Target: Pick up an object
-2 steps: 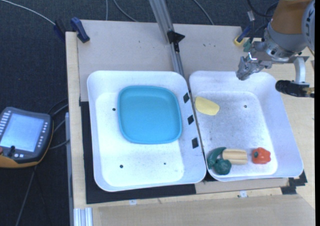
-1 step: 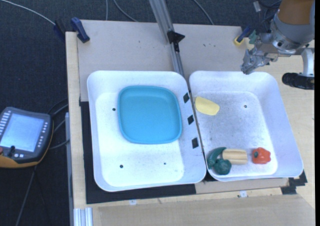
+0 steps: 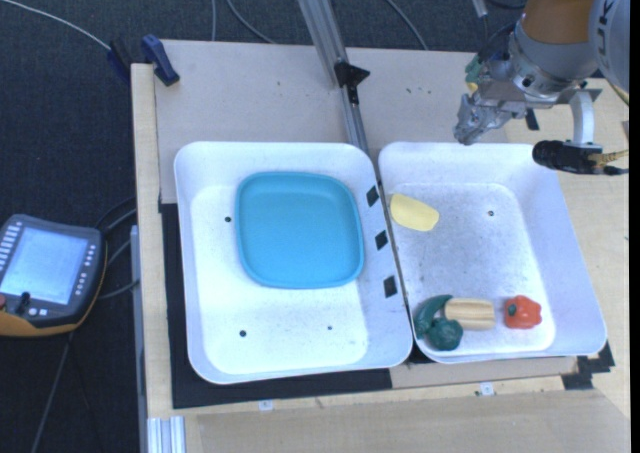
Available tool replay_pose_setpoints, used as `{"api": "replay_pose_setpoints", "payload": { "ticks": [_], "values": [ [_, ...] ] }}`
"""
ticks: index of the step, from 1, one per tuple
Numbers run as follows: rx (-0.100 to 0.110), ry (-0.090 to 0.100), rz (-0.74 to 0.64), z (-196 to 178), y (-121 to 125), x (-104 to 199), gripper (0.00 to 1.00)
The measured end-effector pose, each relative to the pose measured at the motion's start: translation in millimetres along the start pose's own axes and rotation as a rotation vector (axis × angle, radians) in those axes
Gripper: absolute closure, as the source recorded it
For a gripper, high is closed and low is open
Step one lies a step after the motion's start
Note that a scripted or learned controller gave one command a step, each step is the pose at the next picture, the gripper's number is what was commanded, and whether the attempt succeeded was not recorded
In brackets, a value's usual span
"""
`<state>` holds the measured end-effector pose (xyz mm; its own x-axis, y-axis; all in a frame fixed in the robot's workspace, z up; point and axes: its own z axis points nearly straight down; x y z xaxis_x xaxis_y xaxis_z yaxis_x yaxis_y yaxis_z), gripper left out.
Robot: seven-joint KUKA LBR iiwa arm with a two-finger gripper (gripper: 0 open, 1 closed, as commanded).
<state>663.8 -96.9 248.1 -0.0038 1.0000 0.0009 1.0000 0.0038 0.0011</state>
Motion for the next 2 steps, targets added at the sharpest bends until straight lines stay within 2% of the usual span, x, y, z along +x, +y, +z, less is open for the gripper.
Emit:
{"api": "replay_pose_setpoints", "payload": {
  "ticks": [1, 2],
  "values": [
    [0.001, 0.000, -0.001, 10, -7, 55, 1.00],
    [0.000, 0.001, -0.002, 4, -9, 114, 1.00]
  ]
}}
